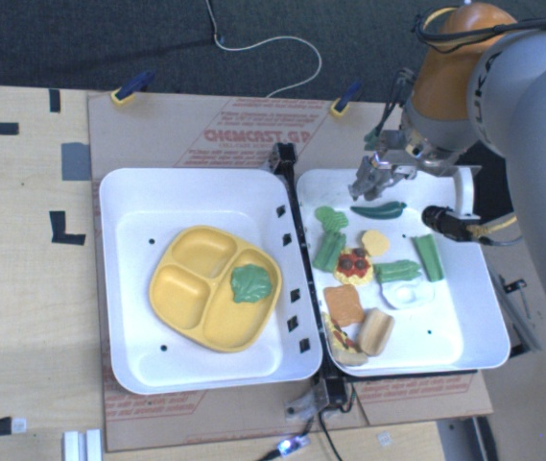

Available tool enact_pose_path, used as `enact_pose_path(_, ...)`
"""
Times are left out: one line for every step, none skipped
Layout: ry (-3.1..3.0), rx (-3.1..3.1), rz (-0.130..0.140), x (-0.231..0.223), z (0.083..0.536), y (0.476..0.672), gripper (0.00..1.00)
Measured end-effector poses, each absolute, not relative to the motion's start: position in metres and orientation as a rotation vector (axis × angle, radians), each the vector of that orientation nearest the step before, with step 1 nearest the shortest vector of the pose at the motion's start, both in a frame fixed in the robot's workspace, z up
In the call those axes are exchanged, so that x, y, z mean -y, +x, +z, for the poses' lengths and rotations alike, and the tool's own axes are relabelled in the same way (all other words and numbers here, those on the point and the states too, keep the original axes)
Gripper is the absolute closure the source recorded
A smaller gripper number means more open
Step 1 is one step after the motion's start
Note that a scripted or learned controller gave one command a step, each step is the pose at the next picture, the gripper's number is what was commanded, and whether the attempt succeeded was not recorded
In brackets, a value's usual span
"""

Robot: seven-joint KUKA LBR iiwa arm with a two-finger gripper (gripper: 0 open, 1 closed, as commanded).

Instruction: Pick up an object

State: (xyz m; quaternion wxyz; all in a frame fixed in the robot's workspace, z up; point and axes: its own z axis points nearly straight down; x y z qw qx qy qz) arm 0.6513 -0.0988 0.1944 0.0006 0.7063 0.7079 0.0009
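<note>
Many small toy foods (368, 277) crowd my right white bin (464, 344); my metal gripper (373, 185), opening unclear, hovers above the dark green pod (378, 209) and may slip off its curve

Arm reaching in from the right, wrist tipped down over the far part of the right bin.

I see the grey arm (522, 94) bent at its orange band (450, 60), the gripper (373, 182) hanging low near the bin's far edge. From here I can't make out how its tip is set.
</note>
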Motion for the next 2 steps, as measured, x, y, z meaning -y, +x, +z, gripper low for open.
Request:
enact_pose_path(2.22, -2.223, 0.001, 0.098, 0.225, 0.652, 1.0)
enact_pose_path(2.222, -2.225, -0.005, 0.072, 0.229, 0.6, 1.0)
